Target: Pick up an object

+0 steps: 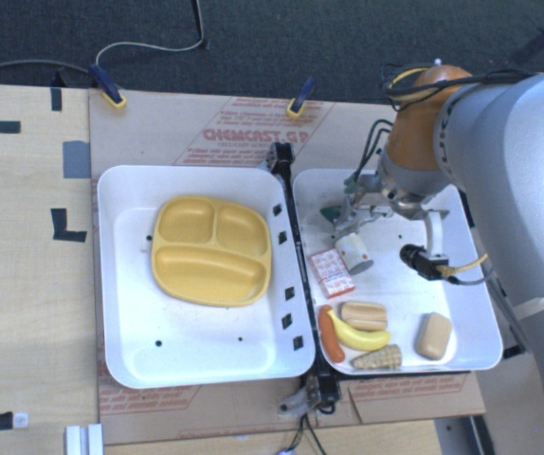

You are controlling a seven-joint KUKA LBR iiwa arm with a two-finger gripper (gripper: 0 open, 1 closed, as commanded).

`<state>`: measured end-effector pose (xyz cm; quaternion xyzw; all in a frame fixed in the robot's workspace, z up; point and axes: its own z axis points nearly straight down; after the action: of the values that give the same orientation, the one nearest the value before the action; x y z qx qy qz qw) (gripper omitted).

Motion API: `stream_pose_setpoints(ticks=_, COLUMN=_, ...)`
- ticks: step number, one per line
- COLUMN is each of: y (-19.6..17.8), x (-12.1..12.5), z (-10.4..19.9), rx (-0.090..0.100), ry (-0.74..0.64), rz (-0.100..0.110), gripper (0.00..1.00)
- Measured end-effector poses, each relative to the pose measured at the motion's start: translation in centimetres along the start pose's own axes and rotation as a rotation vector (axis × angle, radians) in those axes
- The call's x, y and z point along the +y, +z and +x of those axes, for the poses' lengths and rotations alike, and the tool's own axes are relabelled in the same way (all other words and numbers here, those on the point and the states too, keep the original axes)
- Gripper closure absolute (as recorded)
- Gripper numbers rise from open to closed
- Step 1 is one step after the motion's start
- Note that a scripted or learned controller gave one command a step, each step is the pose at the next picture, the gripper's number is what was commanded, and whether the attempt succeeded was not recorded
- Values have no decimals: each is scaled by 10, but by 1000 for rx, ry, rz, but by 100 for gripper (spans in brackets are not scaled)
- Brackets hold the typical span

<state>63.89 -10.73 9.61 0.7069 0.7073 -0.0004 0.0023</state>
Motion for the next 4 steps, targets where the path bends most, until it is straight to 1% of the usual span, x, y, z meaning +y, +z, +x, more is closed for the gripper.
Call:
stream_pose_setpoints(ticks=1, y=1, x=0, z=0, rx=0, ry=0, rz=1, gripper=0)
stream_pose_setpoints(ticks=2, y=9, x=-28, z=-35, rx=2, ry=0, rz=-1, gripper=0)
stream_pose_setpoints(ticks=3, y=9, x=-52, z=-23, rx=-5, ry=3, rz=-5, gripper=0)
stream_pose_setpoints(ticks=4, y=9, x=-107, z=-13, rx=1, ry=0, rz=-3, gripper=0)
